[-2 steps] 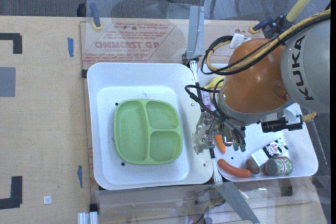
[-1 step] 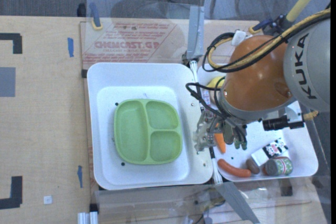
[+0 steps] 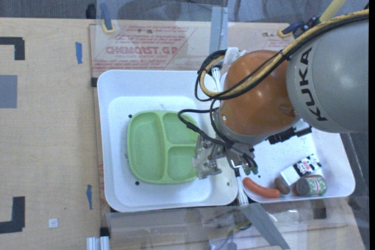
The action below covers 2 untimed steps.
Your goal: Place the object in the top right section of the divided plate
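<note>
A light green divided plate (image 3: pixel 158 146) lies in the left white bin (image 3: pixel 114 126), with one long section on its left and two smaller ones on its right. My gripper (image 3: pixel 206 162) hangs below the orange wrist band, over the plate's right rim beside the lower right section. The arm hides the plate's upper right corner. I see nothing clearly held at the gripper.
The right bin (image 3: pixel 343 175) holds a red sausage (image 3: pixel 262 188), a small brown piece (image 3: pixel 282 185), a white box (image 3: pixel 290 174), a black-and-white item (image 3: pixel 308 165) and a green-labelled can (image 3: pixel 311 186), all near its front edge. The wall between the bins runs under the gripper.
</note>
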Each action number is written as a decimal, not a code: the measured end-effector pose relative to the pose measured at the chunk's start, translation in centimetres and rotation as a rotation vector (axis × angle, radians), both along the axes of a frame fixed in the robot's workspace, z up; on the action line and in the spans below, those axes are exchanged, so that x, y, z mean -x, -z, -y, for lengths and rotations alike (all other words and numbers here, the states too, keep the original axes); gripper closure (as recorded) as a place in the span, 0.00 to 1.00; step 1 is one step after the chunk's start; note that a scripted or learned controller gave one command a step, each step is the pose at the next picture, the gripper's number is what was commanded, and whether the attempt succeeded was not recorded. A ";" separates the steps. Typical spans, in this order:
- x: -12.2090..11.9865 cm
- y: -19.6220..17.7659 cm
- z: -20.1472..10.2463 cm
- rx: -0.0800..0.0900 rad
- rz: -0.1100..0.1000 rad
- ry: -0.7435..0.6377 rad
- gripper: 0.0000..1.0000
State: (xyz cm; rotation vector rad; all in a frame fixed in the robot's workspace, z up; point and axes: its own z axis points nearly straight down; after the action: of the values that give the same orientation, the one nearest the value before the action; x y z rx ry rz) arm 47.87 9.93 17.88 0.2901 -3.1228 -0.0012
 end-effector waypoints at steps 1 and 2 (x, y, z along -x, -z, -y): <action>-0.6 -0.4 6.2 -0.001 0.003 -0.033 1.00; -0.9 -0.6 -0.5 -0.003 0.006 -0.313 1.00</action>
State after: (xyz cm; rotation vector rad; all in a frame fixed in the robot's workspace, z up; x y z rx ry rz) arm 48.81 10.46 18.53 0.7752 -3.0447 -0.0034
